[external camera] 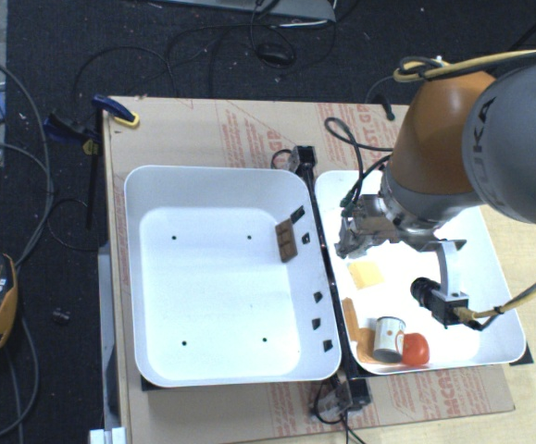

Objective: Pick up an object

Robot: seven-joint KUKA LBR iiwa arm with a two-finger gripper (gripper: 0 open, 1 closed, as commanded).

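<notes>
While the pincer hangs low in the right bin, its state cannot be told.
Just beside it lies a yellow square; a mug, red ball and wooden stick sit nearer the front rim.

Reaches in from three o'clock: grey arm with orange band above the wrist, bent down toward seven o'clock, gripper low near centre, its fingers too obscured to judge.
</notes>
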